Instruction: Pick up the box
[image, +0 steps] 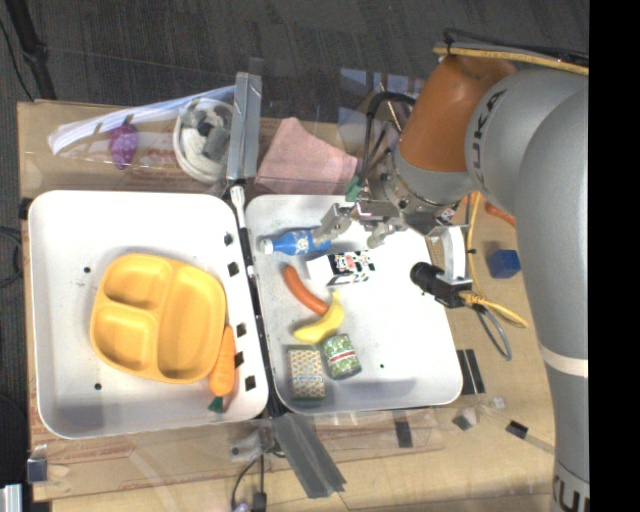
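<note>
The box (306, 372), a small greenish patterned carton, lies near the front edge of the right bin (420, 350), beside a green can (341, 356). My gripper (362, 228) hangs over the back part of that bin, well away from the box. It is open, with nothing between its fingers (338, 217). Just below it lies a small black-and-white packet (352, 265).
The right bin also holds a blue bottle (296, 242), a red sausage (305, 288) and a banana (322, 322). In the left bin (60, 300) sit a yellow divided tray (158, 315) and a carrot (223, 366). A pink cloth (300, 158) lies behind the bins.
</note>
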